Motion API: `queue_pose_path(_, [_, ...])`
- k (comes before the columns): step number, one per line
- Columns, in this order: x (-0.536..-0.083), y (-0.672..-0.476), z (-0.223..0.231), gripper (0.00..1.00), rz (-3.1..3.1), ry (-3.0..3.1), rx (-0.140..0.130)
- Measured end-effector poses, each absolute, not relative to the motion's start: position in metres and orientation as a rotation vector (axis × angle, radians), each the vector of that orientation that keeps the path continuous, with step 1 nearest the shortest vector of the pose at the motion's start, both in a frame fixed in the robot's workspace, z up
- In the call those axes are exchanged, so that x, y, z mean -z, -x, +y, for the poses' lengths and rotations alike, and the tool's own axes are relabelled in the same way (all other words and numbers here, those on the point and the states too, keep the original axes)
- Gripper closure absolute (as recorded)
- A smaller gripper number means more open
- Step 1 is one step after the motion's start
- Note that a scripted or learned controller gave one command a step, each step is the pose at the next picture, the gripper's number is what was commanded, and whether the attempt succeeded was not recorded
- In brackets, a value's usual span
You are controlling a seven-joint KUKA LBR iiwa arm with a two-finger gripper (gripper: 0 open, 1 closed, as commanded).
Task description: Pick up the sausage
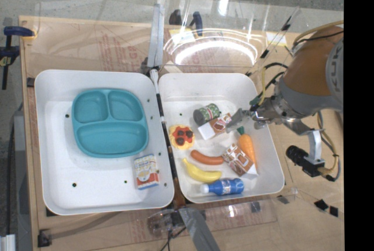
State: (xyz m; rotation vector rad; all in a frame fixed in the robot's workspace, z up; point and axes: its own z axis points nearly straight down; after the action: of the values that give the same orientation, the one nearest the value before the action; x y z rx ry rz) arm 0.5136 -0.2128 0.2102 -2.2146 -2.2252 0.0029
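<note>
You see two white bins side by side on the bench. The left bin (52, 127) holds a teal plate (109, 122) with three compartments, and a small carton (146, 171) lies near its front right corner. The right bin (198, 89) holds the other things. The sausage (207, 157) lies near the middle of this bin, almost level, just above the banana (202, 172) and to the left of a brown and white box (236, 158). A carrot (248, 148) lies beside this box, on its right. A blue bottle (224, 187) lies on its side near the front wall. A green can (206, 113) is further back, with a small brown carton (217, 124) just beside it, and a yellow piece with dark berries (183, 136) is at the left wall. The arm comes in from the right, and its gripper (239, 120) is low over the bin, next to the brown carton and apart from the sausage. You cannot tell from this view how the gripper is set.
</note>
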Motion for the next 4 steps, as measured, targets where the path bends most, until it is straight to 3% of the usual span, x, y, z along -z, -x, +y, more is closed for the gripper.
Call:
queue_pose_path(1, [-0.128, -0.458, -0.143, 0.0, -2.384, 2.04, -0.004])
queue_pose_path(2, [-0.087, -0.511, -0.139, 0.0, -2.388, 2.039, -0.003])
queue_pose_path(3, [-0.097, -0.51, -0.142, 1.0, -2.389, 2.038, -0.006])
queue_pose_path(4, [-0.097, -0.51, -0.141, 0.0, -2.389, 2.038, -0.006])
